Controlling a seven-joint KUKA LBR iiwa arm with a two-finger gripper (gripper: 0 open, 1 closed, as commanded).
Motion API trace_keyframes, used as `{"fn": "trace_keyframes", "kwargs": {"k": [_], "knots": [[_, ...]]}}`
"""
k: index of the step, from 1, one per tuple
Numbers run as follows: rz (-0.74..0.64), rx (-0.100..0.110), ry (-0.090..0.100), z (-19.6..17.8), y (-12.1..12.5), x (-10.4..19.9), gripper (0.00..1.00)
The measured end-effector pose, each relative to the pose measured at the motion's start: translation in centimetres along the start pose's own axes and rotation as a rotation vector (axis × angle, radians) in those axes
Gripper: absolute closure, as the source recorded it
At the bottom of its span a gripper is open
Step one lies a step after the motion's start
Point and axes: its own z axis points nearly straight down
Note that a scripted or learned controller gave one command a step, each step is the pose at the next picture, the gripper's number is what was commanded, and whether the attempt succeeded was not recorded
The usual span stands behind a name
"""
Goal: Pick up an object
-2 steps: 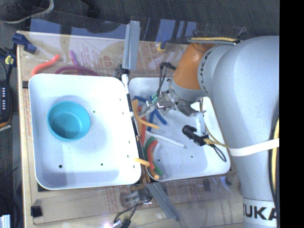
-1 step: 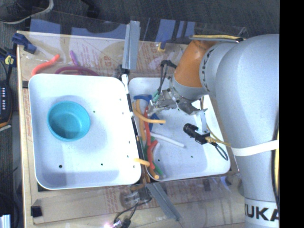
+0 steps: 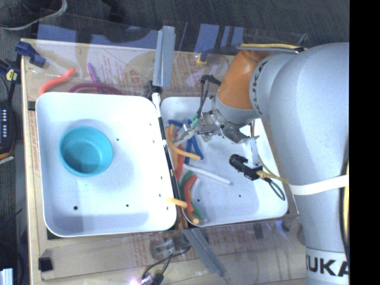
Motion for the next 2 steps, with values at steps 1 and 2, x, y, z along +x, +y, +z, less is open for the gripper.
{"fn": "trace_keyframes", "kwargs": {"k": [1,2], "knots": [[-0.003,0.000,0.001,-0.96,0.01,0.01,1.00],[-0.003,0.000,0.001,-0.97,0.02,0.02,0.00]]}}
